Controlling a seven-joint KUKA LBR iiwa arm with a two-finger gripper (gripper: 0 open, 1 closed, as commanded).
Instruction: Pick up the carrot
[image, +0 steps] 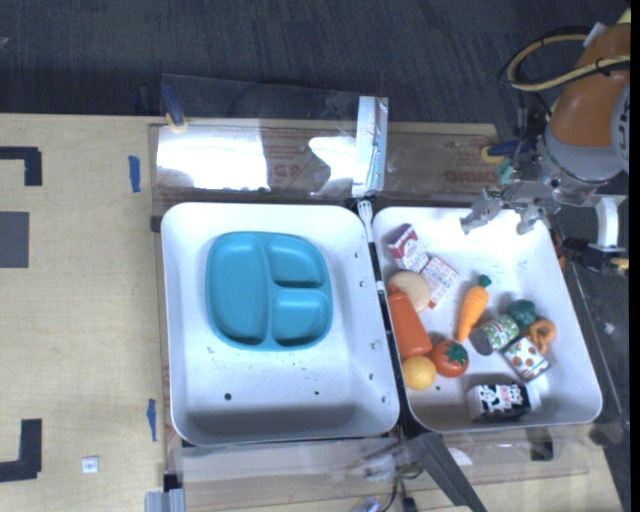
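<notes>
The carrot (471, 310) is orange with a green top and lies tilted in the middle of the right bin (570, 300), its green end pointing to the far side. My gripper (504, 214) hangs over the far part of that bin, above and slightly right of the carrot and well apart from it. Its fingers (479, 215) are spread open with nothing between them.
Around the carrot lie a red-white carton (403, 242), a white packet (438, 272), an orange bottle (408, 324), a tomato (451, 357), a lemon (419, 373), cans (497, 333) and a cow-print carton (500, 398). The left bin (190, 380) holds a blue divided tray (268, 288).
</notes>
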